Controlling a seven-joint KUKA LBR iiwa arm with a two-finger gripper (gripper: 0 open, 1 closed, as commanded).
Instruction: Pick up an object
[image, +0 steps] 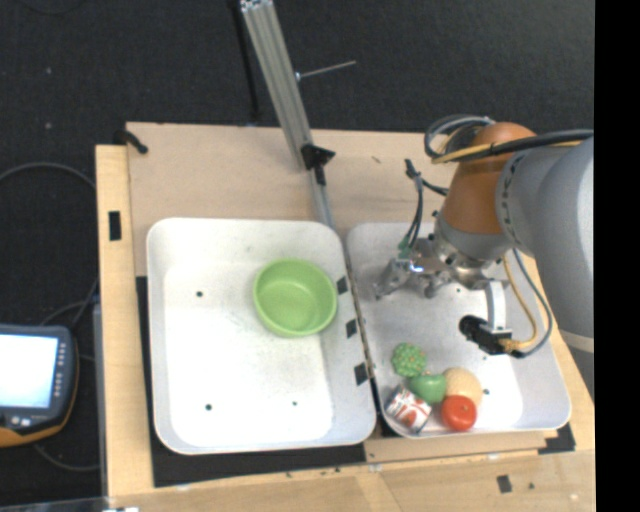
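Observation:
My gripper (408, 279) hangs over the upper left part of the right bin (520, 385), under the orange wrist band. Nothing shows in its grasp. Several small objects cluster in that bin's front left corner, well below the gripper: a knobbly green toy (407, 357), a green fruit (429, 387), a pale yellow piece (463, 380), a red ball-like fruit (459, 413) and a red-and-white can (406, 408). A green bowl (294, 297) sits upright in the left bin (200, 350), near its upper middle.
A slanted metal pole (285, 90) with a black clamp rises from the bench behind the bins. Black cables loop beside the wrist on the right. A tablet (30, 375) lies off the bench at the left.

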